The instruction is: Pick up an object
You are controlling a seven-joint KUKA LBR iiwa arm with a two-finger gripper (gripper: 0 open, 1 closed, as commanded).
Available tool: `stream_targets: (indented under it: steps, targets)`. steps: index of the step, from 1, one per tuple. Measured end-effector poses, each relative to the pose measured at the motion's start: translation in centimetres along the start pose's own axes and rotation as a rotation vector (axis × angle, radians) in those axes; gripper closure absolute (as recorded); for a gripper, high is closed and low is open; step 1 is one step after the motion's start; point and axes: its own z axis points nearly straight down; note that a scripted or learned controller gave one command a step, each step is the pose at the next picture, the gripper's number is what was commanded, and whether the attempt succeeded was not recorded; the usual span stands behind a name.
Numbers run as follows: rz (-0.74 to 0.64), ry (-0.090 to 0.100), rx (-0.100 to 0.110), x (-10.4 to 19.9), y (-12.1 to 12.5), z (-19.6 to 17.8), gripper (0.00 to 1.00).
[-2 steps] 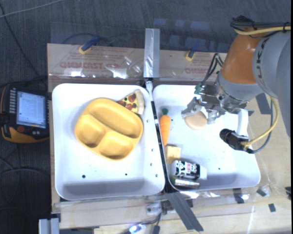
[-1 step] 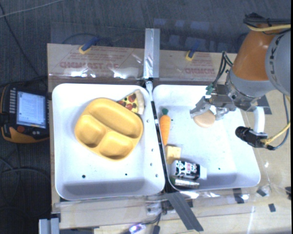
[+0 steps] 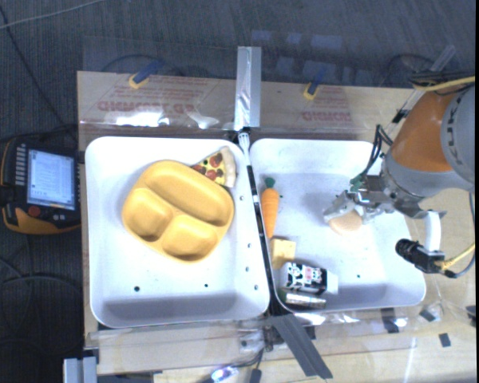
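The jaws (image 3: 345, 211) sit over a pale egg-shaped object (image 3: 347, 223); grip unclear, axis lying left-right.

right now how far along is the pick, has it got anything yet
Done: the grey arm's claw is down in the right white bin, at a small pale peach rounded object. In hand: nothing clearly; whether it grips that object cannot be told. Left: lifting something out. The orange toy carrot and the black-and-white cow-print carton lie apart from it.
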Motion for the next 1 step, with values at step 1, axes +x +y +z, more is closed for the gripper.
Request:
stream_targets:
  steps: [1]
  targets:
    - [-0.042, 0.0, -0.001, 4.76, 4.57, -6.37, 1.0]
